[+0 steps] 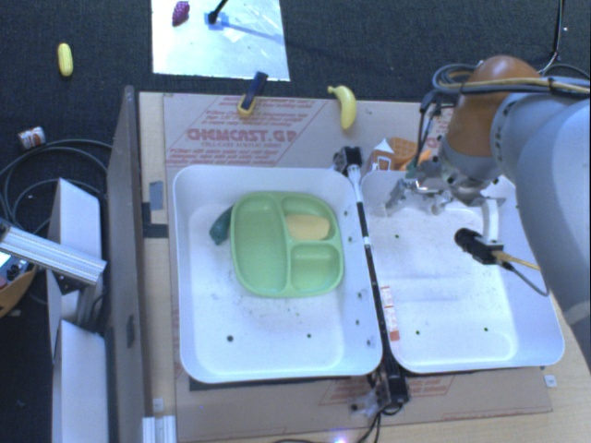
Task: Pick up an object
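Two white bins sit side by side on the bench (305,123). The left bin (199,275) has a green plate (268,266) in it. The plate has three parts. A yellow thing (307,226) lies in the top right part of the plate. It looks like a soft block, but I cannot tell what it is. A dark green thing (221,226) pokes out at the left edge of the plate, touching it.

The right bin (443,312) has little dark specks on its floor. The grey arm (545,155) comes in from the right, with its orange band (485,104) up high. The end effector (417,195) hangs over the top left corner of the right bin, well apart from the yellow thing. I cannot tell how its tip stands, and I see nothing held in it.

A yellow banana (345,105) lies on the bench above the bins. A yellow and blue tool (251,93) lies near it, to the left. Another small yellow thing (65,59) lies on the dark floor (369,26).
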Controlling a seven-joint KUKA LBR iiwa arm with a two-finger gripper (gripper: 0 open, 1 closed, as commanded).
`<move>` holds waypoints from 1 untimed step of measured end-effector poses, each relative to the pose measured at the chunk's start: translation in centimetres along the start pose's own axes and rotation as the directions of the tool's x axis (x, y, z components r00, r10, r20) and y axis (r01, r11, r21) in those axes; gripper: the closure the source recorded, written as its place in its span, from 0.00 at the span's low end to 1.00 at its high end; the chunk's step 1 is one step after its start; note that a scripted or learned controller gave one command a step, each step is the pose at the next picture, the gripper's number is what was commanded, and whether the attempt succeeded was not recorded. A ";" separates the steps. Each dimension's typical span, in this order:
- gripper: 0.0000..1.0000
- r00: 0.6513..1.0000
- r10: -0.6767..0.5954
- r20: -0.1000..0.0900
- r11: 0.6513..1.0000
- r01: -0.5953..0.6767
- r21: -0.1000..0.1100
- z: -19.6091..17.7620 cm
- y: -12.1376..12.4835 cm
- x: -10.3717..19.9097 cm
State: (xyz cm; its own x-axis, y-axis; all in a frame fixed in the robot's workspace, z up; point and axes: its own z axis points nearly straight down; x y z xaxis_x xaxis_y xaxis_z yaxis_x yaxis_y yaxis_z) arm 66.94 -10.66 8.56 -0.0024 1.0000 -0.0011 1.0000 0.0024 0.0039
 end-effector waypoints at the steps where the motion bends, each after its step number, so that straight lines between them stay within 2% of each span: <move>1: 0.00 1.000 -0.004 -0.001 1.000 0.004 0.001 0.1 0.0 2.2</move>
State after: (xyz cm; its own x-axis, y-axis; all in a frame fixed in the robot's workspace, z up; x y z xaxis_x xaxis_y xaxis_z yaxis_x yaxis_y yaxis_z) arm 66.93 -8.49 8.48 -0.0069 1.0000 -0.0002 1.0000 0.0069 0.0028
